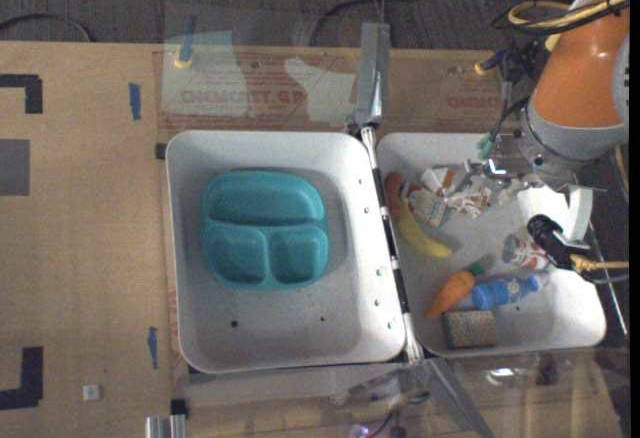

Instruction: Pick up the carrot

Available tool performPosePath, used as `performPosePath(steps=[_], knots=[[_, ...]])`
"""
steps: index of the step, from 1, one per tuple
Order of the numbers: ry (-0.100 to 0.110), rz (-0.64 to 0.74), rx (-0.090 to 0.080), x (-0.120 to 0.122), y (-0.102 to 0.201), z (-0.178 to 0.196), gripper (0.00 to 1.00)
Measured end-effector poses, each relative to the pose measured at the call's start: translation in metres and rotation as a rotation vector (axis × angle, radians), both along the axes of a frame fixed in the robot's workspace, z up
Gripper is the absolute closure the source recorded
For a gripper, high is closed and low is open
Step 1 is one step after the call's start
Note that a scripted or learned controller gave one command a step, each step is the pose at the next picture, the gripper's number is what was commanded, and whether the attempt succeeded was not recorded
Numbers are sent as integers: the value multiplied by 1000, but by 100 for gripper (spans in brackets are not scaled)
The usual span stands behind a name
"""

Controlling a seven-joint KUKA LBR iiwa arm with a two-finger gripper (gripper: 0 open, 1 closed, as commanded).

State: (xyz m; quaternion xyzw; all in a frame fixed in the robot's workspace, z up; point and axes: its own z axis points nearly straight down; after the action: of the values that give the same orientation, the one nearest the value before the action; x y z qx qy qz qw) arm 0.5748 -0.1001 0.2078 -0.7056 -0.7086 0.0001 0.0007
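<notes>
Grey and orange, our arm (pixel 585 76) hangs over the far right corner of the right bin (pixel 590 331). Our tool (pixel 500 169) sits above crumpled wrappers (pixel 462 194); we cannot tell how it stands. Using the carrot (pixel 451 292) as landmark: it lies in that bin's near half, a yellow banana (pixel 422 238) just beyond it, a blue bottle (pixel 505 291) touching its right, a brown sponge (pixel 470 328) just nearer. Well left, a teal divided plate (pixel 265 228) rests in the left bin (pixel 190 256).

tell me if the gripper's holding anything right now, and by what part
Nothing is held as far as the view shows. The gripper sits over the upper part of the right bin, apart from the carrot, which lies loose on the bin floor.
</notes>
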Motion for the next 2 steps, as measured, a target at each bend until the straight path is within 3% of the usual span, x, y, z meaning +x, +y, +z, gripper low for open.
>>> performPosePath(steps=[1,2], knots=[[-1,163,0,-18,-24,-89,0],[-9,380,-2,18,-49,-120,0]])
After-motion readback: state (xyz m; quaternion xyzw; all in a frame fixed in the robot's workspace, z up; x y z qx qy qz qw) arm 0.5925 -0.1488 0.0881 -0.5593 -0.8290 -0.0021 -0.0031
